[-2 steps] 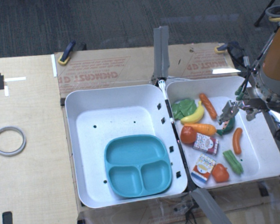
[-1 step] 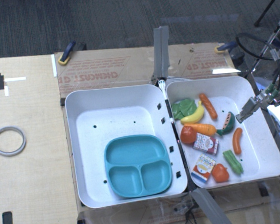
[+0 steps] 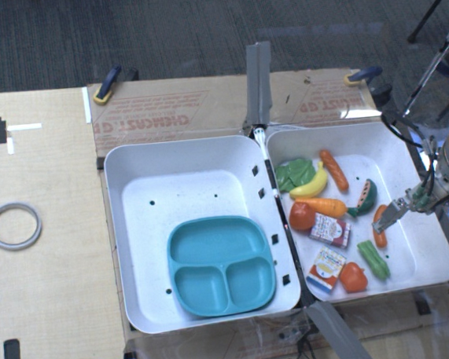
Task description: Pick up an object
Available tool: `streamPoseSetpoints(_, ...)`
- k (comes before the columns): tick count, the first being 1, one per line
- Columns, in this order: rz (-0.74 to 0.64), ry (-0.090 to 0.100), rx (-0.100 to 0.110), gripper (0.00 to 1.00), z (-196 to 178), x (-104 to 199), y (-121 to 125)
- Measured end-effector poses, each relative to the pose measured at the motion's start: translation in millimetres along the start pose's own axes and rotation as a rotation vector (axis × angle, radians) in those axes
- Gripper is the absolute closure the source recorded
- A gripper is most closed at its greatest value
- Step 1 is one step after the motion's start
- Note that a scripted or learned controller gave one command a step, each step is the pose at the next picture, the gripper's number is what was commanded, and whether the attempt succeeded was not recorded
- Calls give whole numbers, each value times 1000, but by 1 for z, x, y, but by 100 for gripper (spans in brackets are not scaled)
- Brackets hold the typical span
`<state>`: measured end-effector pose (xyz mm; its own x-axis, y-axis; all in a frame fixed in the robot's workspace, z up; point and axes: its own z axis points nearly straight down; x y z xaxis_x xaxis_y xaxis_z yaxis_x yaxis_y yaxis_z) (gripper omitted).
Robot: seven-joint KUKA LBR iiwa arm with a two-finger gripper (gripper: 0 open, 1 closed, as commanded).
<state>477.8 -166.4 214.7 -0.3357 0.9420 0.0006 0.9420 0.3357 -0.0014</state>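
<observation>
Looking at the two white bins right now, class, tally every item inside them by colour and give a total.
Orange or red: 5, such as the carrot
Green: 3, such as the leafy piece
Yellow: 1, the banana
Printed cartons: 2, such as the juice box
Teal: 1, the divided plate
Total: 12

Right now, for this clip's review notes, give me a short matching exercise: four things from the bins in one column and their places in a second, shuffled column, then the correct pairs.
Things:
1. teal divided plate
2. banana
3. watermelon slice
4. gripper

Places:
A. right bin, lying against the green leafy toy at the far left corner
B. over the right bin's right side, by a small orange toy
C. left bin, toward its near edge
D. right bin, right of the carrot

Pairs: 1-C, 2-A, 3-D, 4-B
</observation>
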Motion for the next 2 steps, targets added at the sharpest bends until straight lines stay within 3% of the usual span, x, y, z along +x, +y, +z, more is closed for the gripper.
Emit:
streamPoseSetpoints(1,84,0,-1,0,119,-22,0)
streamPoseSetpoints(2,87,0,-1,100,110,-22,0)
